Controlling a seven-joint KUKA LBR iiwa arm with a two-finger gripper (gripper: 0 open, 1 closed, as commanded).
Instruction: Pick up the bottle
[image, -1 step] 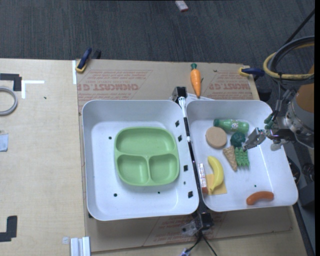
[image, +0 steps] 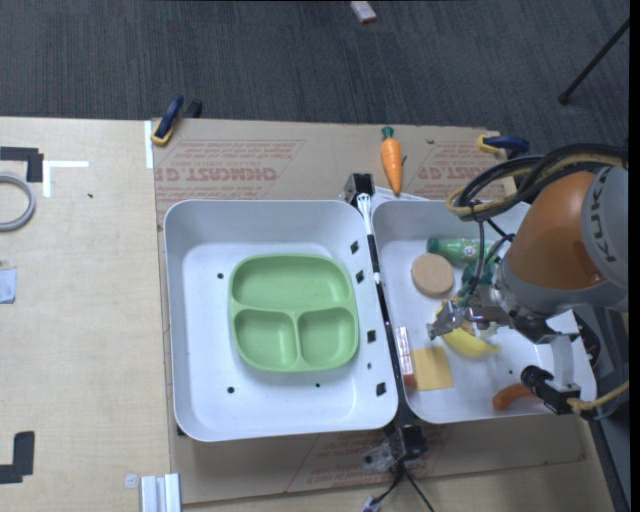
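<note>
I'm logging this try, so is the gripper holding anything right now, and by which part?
Cannot be told. The gripper sits over the banana; the bottle lies apart, untouched.

You see the gripper (image: 452, 322) low in the right bin (image: 420, 395), touching the banana (image: 470, 344); the bottle (image: 455, 247) lies farther back.

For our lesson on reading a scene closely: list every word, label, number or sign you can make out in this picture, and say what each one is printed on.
"CHEMOST GR...": red print on the cardboard sheet behind the bins, upside down, letters uncertain.
Red print on the cardboard right of the carrot: too blurred to read.
"KU": black letters on the robot arm, cut off at the picture's edge.
Label strip on the right bin's wall: too small to read.
</note>
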